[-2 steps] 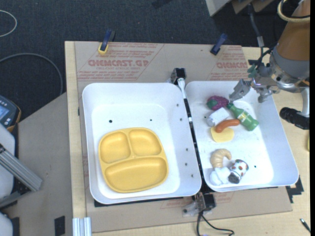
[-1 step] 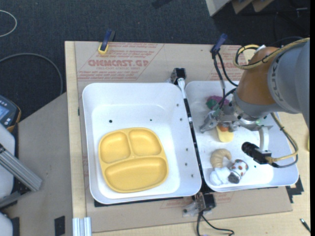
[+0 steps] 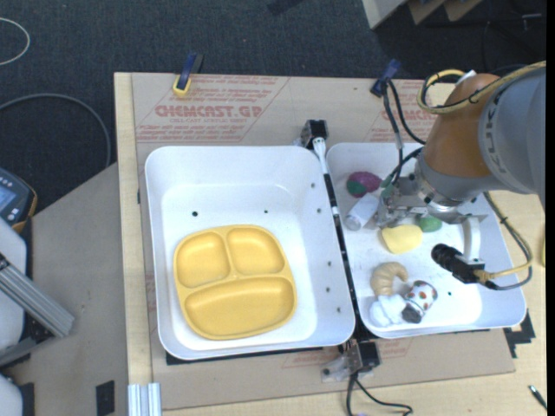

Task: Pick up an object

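The arm reaches in from the right, and its hand hangs low over the right bin; whether it is released or clenched, I cannot tell. Just below it lies a pale yellow lump, with a green piece beside it. A purple and green ball sits near the divider (toward the bin's far side). A croissant lies nearer the front. The left bin holds a yellow divided plate.

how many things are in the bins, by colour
yellow: 2, divided plate and lemon-like piece
purple: 1
green: 1
tan: 1, croissant-like piece
white: 2
mixed red, white and dark: 1
total: 8
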You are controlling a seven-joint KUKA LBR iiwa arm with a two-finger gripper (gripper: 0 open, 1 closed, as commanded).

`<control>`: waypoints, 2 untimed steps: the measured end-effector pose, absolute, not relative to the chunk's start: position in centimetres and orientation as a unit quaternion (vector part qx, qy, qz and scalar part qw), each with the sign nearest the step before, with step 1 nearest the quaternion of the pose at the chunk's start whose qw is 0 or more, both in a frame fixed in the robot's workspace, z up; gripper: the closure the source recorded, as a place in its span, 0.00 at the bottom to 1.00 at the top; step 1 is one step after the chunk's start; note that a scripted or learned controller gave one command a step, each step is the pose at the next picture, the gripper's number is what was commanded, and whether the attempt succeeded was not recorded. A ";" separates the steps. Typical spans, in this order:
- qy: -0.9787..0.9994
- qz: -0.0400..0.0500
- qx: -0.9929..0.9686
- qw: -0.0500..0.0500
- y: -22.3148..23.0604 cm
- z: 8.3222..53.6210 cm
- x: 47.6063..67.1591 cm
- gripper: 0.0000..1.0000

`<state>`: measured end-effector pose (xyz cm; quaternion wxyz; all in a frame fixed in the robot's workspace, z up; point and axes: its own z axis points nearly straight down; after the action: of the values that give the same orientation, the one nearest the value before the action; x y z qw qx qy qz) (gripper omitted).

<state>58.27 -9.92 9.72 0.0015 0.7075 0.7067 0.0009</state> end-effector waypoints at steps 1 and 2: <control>0.710 0.003 0.704 0.001 -0.1 19.0 54.6 1.00; 0.713 0.004 0.701 -0.001 14.6 21.9 51.0 1.00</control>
<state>51.00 14.63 21.85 -0.0015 0.7008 0.7133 0.0035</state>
